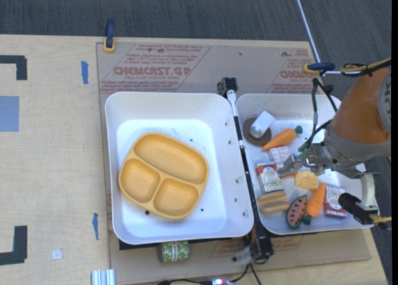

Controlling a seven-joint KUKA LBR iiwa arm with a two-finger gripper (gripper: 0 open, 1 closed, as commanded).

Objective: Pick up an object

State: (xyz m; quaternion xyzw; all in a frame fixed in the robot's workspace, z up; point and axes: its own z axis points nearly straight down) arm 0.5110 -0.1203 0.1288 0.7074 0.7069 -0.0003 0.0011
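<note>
On the left, the pale wooden desk (50,172) carries blue tape marks and black corner markings, and a printed cardboard sheet (161,66) lies under both bins. The left white shallow bin (118,116) holds a yellow three-compartment plastic plate (163,175), lying flat near its middle. Just below that bin's front edge sits a small green can (175,251) on its side. A black hinge strip (239,147) runs between the two bins. The right white shallow bin (273,104) holds a cluster of toy foods: a brown round disc with a white block on it (258,126) toward the back, an orange toy carrot (281,139) just beside it, two small red-and-white printed packets (272,168) below, a tan toy bread roll (273,202) near the front, a watermelon slice toy (296,211) beside the roll, a second orange carrot (316,200) standing next to it, a yellow cheese block (306,180) above those, and another red-and-white packet (334,201) farther right. The metal tool (297,163) of the grey arm with the orange band (360,116) sits low among these objects, between the packets and the cheese block; whether its fingers are spread or closed, and whether anything is between them, cannot be told.
</note>
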